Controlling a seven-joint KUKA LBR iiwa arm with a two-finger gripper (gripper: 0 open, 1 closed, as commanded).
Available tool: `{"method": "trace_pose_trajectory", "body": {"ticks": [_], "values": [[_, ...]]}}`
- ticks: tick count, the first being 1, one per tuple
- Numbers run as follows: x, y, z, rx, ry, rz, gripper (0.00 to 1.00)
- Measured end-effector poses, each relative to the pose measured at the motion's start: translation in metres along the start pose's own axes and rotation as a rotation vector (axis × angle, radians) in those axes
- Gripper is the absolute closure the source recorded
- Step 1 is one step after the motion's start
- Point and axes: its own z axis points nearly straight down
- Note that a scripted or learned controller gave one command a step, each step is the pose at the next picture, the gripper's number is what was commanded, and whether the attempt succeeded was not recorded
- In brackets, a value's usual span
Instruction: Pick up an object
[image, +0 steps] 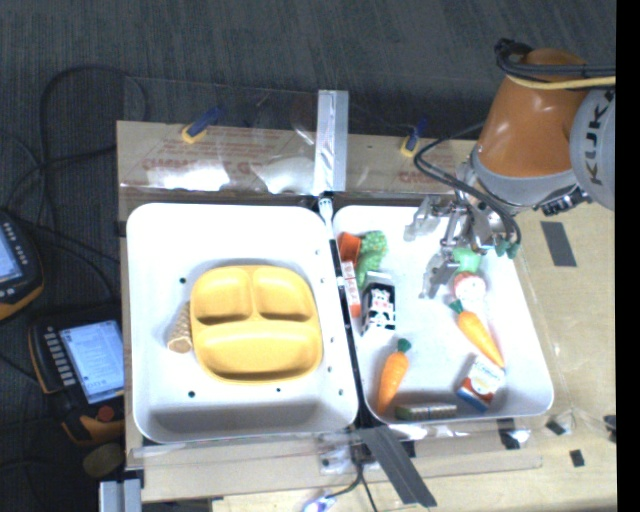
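The gripper (452, 250) hangs in the right bin (535, 345) (finger state: cannot tell); carrot (392, 370) lies apart.

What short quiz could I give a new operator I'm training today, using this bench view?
1. True or false: the yellow tray lies in the left bin.
2. How many carrots lie in the right bin?
3. Which thing is nearest the gripper: A the cow-print carton, B the radish, C the ice cream cone?

Key: 1 true; 2 two; 3 B.
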Motion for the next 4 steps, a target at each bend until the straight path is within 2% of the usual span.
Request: {"method": "trace_pose_trajectory", "body": {"ticks": [1,2,3,4], "values": [[0.03,-0.032,0.13,0.001,-0.009,-0.111,0.0],[0.084,-0.076,0.131,0.004,-0.015,-0.135,0.0],[0.082,-0.076,0.123,0.006,-0.015,-0.136,1.0],[0.088,-0.101,-0.02,-0.002,-0.002,0.007,1.0]]}}
